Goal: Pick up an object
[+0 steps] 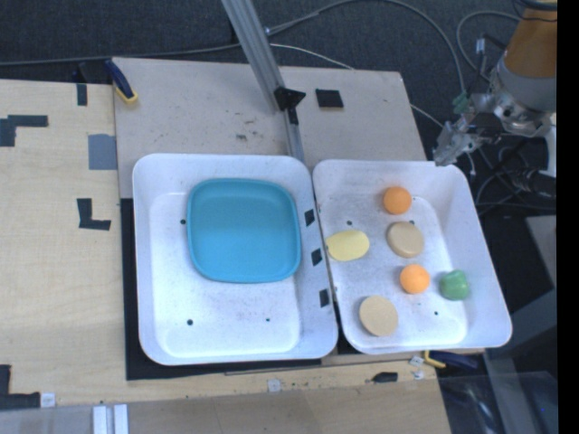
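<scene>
my gripper (450, 147) outside right bin's (484, 242) far corner, finger state: cannot tell. pick upper orange ball (396, 200), nearest; drop straight down, centre over it, avoid tan disc (405, 239).

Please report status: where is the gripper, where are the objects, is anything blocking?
Gripper above right bin's far right corner, holding nothing visible. Six small objects in right bin, nearest the orange ball. Blue plate in left bin. Nothing blocks.

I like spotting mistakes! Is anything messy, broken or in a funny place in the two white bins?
Nothing looks broken or spilled. The blue plate lies flat in the left bin. One thing sits a bit oddly: the yellow piece rests up at the right bin's left edge, apart from the other pieces.
</scene>
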Controlling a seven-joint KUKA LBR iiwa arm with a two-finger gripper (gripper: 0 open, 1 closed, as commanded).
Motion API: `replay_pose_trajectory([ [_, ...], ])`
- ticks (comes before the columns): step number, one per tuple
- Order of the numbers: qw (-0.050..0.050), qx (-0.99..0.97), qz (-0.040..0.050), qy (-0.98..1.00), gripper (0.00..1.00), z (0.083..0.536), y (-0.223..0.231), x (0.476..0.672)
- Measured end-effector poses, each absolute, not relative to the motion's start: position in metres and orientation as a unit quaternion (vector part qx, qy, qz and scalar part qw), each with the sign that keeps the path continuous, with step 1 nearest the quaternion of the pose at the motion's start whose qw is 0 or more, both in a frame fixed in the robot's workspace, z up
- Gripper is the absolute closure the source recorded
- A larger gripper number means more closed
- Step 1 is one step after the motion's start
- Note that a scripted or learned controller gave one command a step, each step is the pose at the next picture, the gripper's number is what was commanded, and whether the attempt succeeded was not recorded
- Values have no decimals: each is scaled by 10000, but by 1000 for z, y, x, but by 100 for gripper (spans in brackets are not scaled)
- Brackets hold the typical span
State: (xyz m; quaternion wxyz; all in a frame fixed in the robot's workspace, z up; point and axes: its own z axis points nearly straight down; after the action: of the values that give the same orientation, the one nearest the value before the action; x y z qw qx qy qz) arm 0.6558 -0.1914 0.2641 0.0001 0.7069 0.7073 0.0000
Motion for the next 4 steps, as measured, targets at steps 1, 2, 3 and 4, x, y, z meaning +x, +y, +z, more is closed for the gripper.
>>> replay_pose_trajectory([
  [1, -8, 7056, 0, 7086, 100, 249, -137, 652],
  [2, -4, 7052, 4, 7090, 100, 252, -76, 651],
  [3, -5, 7055, 3, 7087, 100, 257, -25, 651],
  [4, -7, 7052, 1, 7090, 100, 253, 36, 649],
])
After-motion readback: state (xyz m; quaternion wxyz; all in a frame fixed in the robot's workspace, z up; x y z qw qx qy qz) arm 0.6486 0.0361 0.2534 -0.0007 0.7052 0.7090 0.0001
